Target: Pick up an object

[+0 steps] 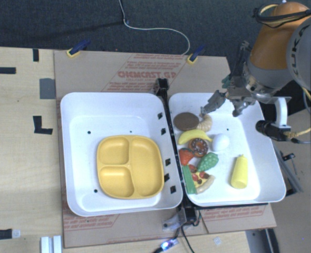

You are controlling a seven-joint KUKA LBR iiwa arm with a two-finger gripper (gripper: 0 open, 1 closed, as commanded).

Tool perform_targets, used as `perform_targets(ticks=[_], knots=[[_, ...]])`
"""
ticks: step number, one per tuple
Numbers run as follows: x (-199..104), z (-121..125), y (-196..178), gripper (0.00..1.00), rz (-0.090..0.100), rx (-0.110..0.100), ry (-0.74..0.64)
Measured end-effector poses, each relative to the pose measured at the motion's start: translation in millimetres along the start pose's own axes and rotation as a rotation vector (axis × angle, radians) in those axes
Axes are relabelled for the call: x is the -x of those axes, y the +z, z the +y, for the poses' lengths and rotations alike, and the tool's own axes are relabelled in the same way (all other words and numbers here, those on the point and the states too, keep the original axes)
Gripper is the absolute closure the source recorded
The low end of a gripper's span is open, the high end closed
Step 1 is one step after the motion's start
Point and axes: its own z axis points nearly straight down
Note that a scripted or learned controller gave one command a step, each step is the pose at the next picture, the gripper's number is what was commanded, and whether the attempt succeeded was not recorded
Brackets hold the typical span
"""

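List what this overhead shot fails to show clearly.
- Gripper: finger tips too small and blurred; whether they grip anything is unclear.
- Toy pile beside the banana: pieces overlap, undersides hidden.
- Arm: cut off by the top and right edges.
- Yellow bottle: label too small.

Two white bins [71, 115] sit on tan cardboard [139, 73] printed with red lettering. In the left one, a pale yellow divided plate [129, 166]. The right one is a jumble of colour: a dark brown disc [185, 121], a yellow banana [193, 136], a chocolate-brown doughnut [200, 147], a red tomato [186, 156], a white egg [220, 142], a green cactus-like piece [208, 162] and a yellow bottle [239, 171]. The arm [274, 41] is grey with an orange band.
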Motion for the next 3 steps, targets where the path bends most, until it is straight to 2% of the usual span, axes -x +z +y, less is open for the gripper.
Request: perform_targets(ticks=[1,2,3], knots=[[-0.1,2.2,-6.7,0.0,-0.001,0.012,-0.003],[-5.8,-4.6,41.2,0.0,-0.001,0.007,-0.003],[-8.3,-7.2,106.0,0.0,-0.001,0.006,-0.003]])
